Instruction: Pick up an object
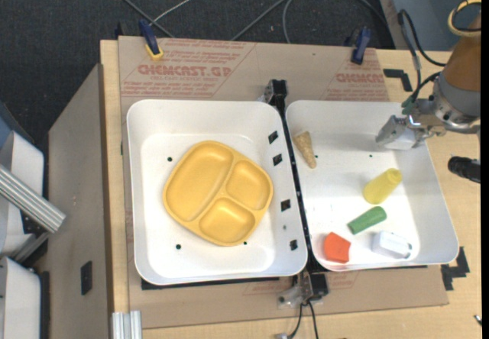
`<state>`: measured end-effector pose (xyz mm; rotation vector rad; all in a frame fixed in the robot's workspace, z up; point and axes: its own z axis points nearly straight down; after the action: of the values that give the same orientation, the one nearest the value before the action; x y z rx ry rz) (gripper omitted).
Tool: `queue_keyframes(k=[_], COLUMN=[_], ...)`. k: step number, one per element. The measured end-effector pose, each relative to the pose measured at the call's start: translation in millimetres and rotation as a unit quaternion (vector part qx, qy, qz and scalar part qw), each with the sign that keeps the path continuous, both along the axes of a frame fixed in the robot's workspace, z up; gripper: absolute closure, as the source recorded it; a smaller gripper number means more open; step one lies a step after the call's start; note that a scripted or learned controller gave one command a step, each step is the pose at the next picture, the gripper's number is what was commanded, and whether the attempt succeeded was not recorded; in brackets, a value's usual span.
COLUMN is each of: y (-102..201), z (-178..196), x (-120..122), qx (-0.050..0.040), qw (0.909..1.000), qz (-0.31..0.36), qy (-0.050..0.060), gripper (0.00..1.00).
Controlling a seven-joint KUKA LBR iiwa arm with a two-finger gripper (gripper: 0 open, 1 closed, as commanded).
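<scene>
Left shallow white bin (145, 177): one yellow plastic divided plate (218, 192), three compartments, lying flat near the middle of the bin, turned at an angle to the bin walls.

Right shallow white bin (435, 177): five loose items.
- Tan cone-shaped piece (306, 149), upper left of this bin, just beside the dividing wall.
- Yellow rounded plastic piece (381, 185), about mid-bin.
- Green cylinder (367, 219), just below the yellow piece, tilted.
- Orange-red blocky piece (337, 247), lower left, near the front rim.
- White and pale-blue small box (390, 244), lower right, just beside the green cylinder.

Grey two-finger gripper (397, 133): at the upper right of the right bin, over bare floor, well apart from all five items (nothing between the fingers; whether they stand open or closed I cannot tell).

Bench furniture: brown cardboard sheet (191, 62) under both bins, held by two blue clamps (150, 38) at the top edge.
</scene>
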<state>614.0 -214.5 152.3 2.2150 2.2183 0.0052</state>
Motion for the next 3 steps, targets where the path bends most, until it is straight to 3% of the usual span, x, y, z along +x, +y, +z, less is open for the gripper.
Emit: queue_keyframes(k=[2, 3], y=[-8, 57], z=[115, 111], x=[-5, -2], qx=[-0.0002, 0.0031], qw=[1.0000, 1.0000], qz=[0.000, 0.003], qy=[0.000, 0.004], gripper=[1.00, 1.00])
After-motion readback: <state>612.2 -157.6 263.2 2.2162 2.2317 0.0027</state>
